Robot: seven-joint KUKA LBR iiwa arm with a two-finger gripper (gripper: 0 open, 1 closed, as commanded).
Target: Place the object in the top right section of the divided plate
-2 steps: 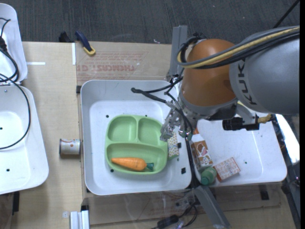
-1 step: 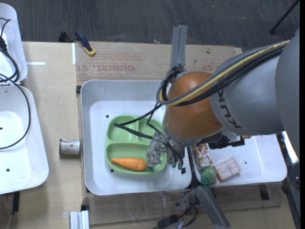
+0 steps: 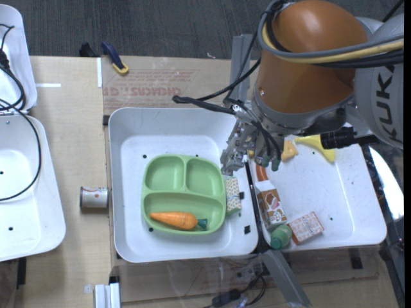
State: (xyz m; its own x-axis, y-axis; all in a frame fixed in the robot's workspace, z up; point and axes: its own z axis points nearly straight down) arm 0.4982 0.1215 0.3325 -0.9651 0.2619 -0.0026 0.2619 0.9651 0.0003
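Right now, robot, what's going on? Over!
Gripper low beside green divided plate, right rim. Top right section bare. Carrot in bottom section. Small packet against plate's right edge.

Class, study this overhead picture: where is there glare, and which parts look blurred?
Camera view: glare streaks the right bin's right rim; the gripper above the divider looks smeared and soft, while the green plate and carrot stay sharp.

The arm (image 3: 359, 76) reaches in from the right, its orange band (image 3: 311, 43) bulking large near the top. The wrist tips steeply down, and the gripper (image 3: 237, 156) hangs low, pointing downward and leftward.
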